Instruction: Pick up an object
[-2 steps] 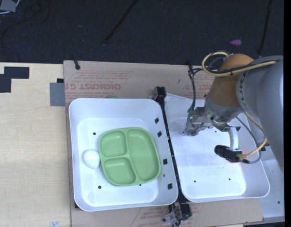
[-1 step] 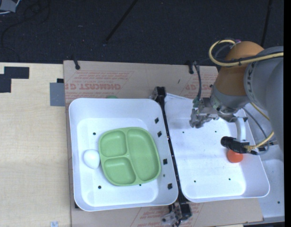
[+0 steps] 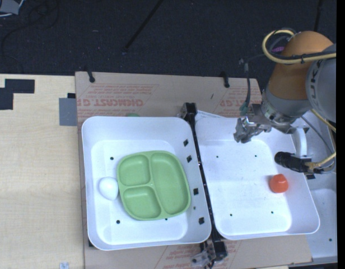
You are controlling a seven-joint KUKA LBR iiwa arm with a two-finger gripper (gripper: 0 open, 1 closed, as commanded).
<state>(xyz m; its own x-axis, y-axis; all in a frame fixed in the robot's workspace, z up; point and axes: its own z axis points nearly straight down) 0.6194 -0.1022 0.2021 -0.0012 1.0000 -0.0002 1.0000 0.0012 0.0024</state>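
Note:
A small red-orange object [image 3: 279, 183] lies in the right bin [image 3: 245, 217], near its right wall. In the left bin [image 3: 99, 139] rests a green three-compartment plate [image 3: 153, 184], and a white egg-shaped ball [image 3: 108, 188] sits against the plate's left edge. My gripper [image 3: 243, 134] hangs over the back of the right bin, up and to the left of the red-orange object and well apart from it. Nothing shows between its fingers.
A black divider [image 3: 197, 170] runs between the two bins. Brown cardboard [image 3: 144, 97] lies behind the bins, and a pale wooden bench top [image 3: 32, 172] spreads to the left. The grey arm with its orange band [image 3: 298, 66] enters from the upper right.

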